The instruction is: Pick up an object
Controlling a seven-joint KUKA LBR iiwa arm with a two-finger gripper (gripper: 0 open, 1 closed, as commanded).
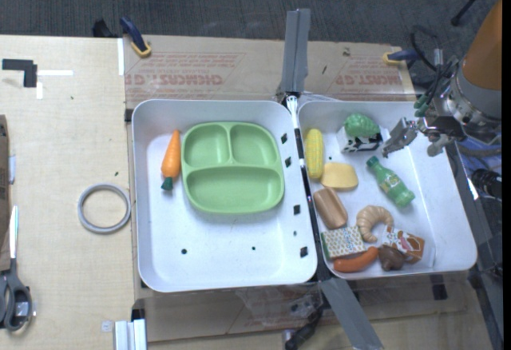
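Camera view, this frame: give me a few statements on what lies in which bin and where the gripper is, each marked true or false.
1. The green divided plate lies in the left bin. True.
2. The carrot lies in the right bin. False: it lies in the left bin, beside the plate.
3. The gripper holds the green bottle. False: it hovers above the right bin, apart from the bottle.
4. The corn cob lies in the right bin. True.

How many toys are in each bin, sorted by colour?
Left bin:
Green: 1, the divided plate
Orange: 1, the carrot

Right bin:
Yellow: 2, the corn and a yellow piece
Green: 2, the bottle and a leafy piece
Brown or tan: 2, the hot dog bun and croissant
Mixed colours at the front: about 3, too jumbled to be sure

Total: about 11
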